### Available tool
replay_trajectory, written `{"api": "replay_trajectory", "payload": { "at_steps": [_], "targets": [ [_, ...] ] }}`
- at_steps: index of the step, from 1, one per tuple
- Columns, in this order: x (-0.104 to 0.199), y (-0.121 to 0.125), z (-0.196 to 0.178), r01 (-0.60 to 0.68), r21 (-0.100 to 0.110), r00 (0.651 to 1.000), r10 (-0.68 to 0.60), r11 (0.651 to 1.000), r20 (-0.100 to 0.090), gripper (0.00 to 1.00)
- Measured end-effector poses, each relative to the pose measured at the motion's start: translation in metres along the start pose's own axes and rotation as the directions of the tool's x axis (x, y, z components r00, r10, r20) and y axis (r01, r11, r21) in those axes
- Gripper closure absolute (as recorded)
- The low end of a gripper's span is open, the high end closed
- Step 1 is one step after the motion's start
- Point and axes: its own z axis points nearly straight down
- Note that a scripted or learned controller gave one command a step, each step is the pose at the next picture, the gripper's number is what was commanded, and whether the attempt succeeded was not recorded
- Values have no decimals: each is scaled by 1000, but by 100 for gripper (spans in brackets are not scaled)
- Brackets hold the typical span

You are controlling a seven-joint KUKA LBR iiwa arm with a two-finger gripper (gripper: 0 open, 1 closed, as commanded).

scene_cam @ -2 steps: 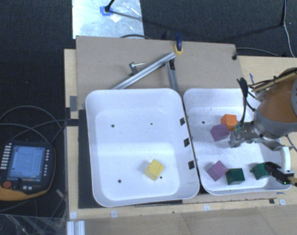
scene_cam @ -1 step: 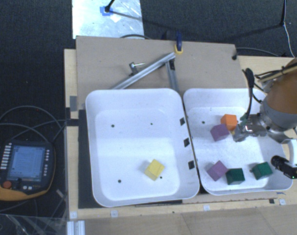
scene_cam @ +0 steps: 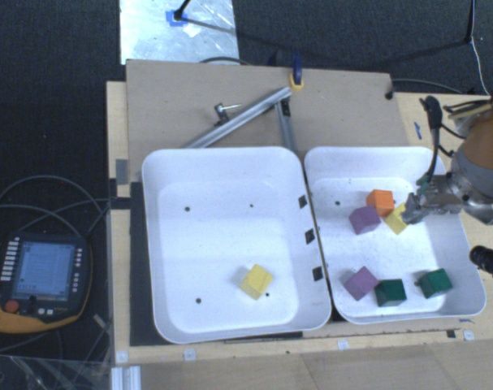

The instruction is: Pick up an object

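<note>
In the right bin [scene_cam: 343, 173] lie an orange block [scene_cam: 381, 201], a purple block [scene_cam: 364, 218] and a small yellow block [scene_cam: 395, 219] near the middle. Toward the front edge sit another purple block [scene_cam: 361, 282], a dark green block [scene_cam: 390, 292] and a green block [scene_cam: 434, 283]. The left bin [scene_cam: 222, 169] holds one yellow block [scene_cam: 256, 281]. My gripper [scene_cam: 417, 208] hangs low at the right side of the right bin, directly beside the small yellow block and partly overlapping its right edge.
A metal bar [scene_cam: 238, 118] lies on the brown board behind the bins. A teach pendant [scene_cam: 39, 279] with cables rests on the floor at the left. The grey arm with its orange band [scene_cam: 482, 149] comes in over the right bin's right wall.
</note>
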Motion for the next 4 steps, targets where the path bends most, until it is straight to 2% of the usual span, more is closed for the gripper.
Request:
{"api": "replay_trajectory", "payload": {
  "at_steps": [1, 2, 3, 4],
  "targets": [
    [0, 1, -21, 0, 3, 1000, 0, 1000, -1, 100],
    [44, 18, -14, 5, 4, 1000, -5, 1000, -3, 100],
    [104, 32, -21, 8, 4, 1000, -8, 1000, -5, 100],
    [158, 60, -27, 7, 3, 1000, -7, 1000, -5, 100]
  ]
}}
